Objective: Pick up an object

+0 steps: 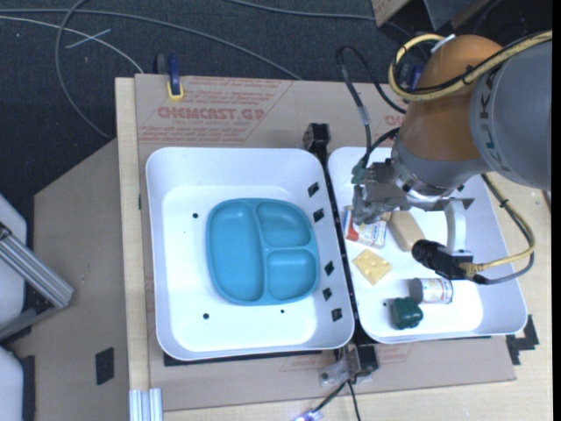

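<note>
The objects are lying in the right bin [513,310]: a cheese wedge [372,265], a green piece [405,312], a small bottle [434,289] and a red-and-white packet [372,232]. The gripper [372,202] is being held low over the packet, which could be nudged aside or clipped with the cheese. The arm is hiding the finger state, so it cannot be told.

Red print reading "CHEMCAST GP" stands on the brown board [219,103] behind the white bins.

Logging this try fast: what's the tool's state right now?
Tool: low in the right bin over a small red-and-white item; open or closed cannot be told.
</note>
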Available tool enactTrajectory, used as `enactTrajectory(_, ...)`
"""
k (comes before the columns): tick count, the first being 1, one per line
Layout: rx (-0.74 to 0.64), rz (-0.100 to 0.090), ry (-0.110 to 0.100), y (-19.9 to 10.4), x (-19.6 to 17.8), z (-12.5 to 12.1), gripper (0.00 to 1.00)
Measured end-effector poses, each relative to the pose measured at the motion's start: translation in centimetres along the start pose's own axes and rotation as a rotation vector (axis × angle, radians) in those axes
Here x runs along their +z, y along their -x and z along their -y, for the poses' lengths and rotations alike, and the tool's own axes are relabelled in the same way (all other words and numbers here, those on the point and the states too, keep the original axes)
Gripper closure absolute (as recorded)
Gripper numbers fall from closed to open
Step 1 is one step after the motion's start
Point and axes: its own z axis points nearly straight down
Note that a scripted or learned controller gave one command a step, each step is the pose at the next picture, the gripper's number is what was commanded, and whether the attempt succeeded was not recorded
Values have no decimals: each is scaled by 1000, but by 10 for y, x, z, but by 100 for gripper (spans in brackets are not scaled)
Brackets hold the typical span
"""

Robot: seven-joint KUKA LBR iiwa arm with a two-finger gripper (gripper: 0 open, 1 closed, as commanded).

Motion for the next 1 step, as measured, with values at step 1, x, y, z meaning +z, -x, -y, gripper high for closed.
enactTrajectory(1, 1, 0, -6, -52, 9, 3, 100)
